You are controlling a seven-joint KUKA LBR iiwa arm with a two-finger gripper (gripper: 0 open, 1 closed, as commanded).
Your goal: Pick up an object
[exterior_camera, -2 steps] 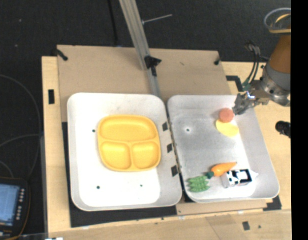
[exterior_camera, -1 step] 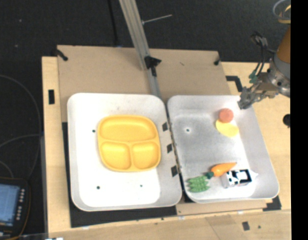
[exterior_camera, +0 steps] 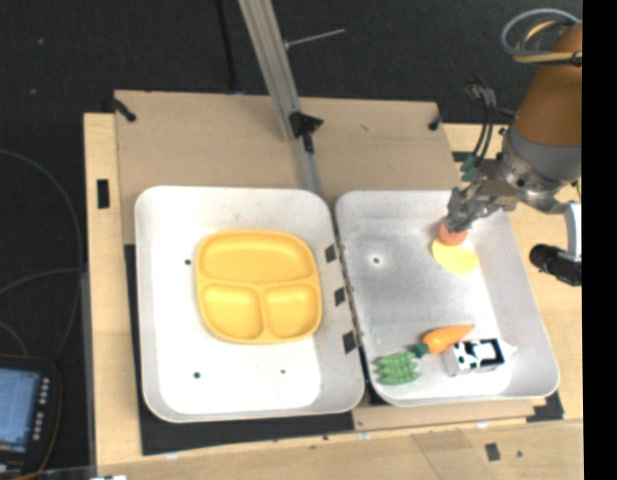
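Two shallow white bins sit side by side on the counter [exterior_camera: 408, 133]; the left bin [exterior_camera: 168, 368] holds a yellow three-compartment plastic tray [exterior_camera: 258, 285]. The right bin [exterior_camera: 388, 288] holds a flat yellow disc [exterior_camera: 458, 259], an orange toy carrot with green leaves [exterior_camera: 433, 346] and a black-and-white block [exterior_camera: 478, 355]. Over the disc's upper edge the pincer [exterior_camera: 454, 230] touches a small red-orange piece [exterior_camera: 451, 236]; I cannot tell whether it grips.

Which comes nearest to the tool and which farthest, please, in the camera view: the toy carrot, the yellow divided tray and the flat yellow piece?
Measured from the tool:
1. Flat yellow piece, just below it in the right bin.
2. Toy carrot, toward that bin's near edge.
3. Yellow divided tray, across in the left bin.
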